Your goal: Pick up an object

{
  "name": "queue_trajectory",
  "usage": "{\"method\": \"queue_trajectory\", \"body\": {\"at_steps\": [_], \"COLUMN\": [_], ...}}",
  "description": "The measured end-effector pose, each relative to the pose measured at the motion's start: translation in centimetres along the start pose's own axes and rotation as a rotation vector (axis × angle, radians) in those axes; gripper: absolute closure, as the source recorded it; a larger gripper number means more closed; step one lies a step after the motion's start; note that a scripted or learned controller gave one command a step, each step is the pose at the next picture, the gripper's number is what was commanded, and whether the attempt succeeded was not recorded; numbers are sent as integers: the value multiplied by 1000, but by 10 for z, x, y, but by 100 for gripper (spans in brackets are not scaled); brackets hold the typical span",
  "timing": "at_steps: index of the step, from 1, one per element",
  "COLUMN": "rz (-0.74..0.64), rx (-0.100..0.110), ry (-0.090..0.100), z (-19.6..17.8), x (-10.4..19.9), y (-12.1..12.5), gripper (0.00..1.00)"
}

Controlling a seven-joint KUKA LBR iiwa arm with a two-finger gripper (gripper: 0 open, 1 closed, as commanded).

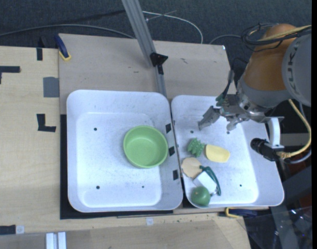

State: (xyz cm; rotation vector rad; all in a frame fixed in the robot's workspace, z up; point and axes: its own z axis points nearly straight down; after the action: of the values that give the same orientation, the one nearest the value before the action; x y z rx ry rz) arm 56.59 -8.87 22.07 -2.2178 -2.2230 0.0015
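Bowl (145,147) in left bin (81,108), well left of gripper (220,119); toy foods clustered in right bin (262,183), near, below-left of it.

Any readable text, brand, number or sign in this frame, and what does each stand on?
"KU": dark letters running down the grey arm casing at the right edge, cut off by the frame; likely part of a brand name.
No other text can be read: the two white bins, the green bowl and the small objects in the right bin carry no visible lettering, and the black tape pieces on the bench are blank.
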Motion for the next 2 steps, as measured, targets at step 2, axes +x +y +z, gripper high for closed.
{"method": "queue_trajectory", "body": {"at_steps": [2], "rz": [1], "rx": [5], "ry": [-1], "z": [46], "x": [-4], "y": [4], "gripper": [0]}}
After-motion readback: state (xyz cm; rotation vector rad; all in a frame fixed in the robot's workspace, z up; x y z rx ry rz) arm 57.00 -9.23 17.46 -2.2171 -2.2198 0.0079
